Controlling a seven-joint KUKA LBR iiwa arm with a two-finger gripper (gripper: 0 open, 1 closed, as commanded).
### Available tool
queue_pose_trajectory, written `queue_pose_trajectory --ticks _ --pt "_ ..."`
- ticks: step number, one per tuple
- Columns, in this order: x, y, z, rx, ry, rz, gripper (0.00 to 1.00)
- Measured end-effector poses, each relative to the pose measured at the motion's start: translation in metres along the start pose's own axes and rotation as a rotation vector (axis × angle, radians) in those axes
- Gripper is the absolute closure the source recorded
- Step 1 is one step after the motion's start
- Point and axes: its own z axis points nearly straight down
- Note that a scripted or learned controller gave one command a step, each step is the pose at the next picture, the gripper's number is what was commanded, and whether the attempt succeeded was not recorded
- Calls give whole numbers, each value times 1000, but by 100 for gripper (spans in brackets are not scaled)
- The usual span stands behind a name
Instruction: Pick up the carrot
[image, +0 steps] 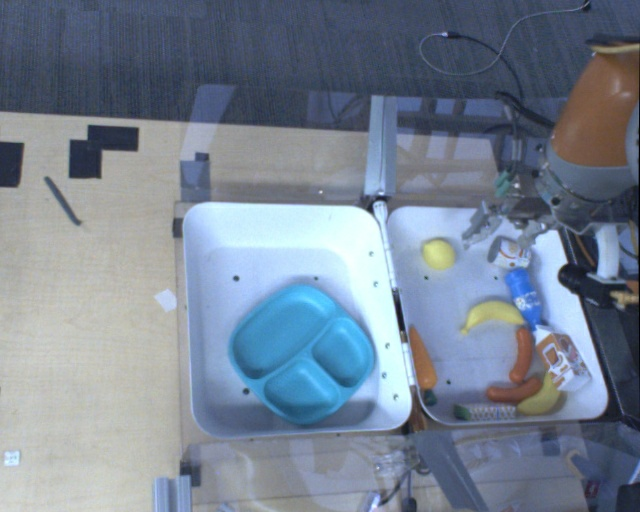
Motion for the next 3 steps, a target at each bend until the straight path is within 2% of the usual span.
queue_pose_trajectory --ticks 1,2,3 --pt "68 -29 62 1 1 -216 0" --pt "-15 -76 100 1 0 -208 0" --pt "4 -113 156 -12 -4 -81 0"
